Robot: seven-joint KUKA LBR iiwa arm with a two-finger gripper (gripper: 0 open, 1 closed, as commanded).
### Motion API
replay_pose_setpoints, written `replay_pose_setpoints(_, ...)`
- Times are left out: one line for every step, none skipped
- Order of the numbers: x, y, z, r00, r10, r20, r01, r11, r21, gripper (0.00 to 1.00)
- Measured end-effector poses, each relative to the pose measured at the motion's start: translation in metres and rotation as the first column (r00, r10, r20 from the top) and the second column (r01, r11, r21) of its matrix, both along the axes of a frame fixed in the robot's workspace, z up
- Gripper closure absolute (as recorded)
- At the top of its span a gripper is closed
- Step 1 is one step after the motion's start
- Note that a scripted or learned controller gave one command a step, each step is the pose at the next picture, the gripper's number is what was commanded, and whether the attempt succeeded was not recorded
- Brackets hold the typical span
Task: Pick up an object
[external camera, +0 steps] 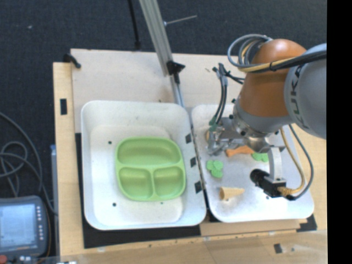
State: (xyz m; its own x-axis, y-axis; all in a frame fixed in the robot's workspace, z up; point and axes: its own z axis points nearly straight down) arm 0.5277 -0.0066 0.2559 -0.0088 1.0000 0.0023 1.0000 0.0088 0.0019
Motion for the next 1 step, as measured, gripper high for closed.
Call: replay_pose_setpoints(-0.0077,0.0539,0.0072,1.000,0.001,0.002,-0.001,1.000,0.000,1.00)
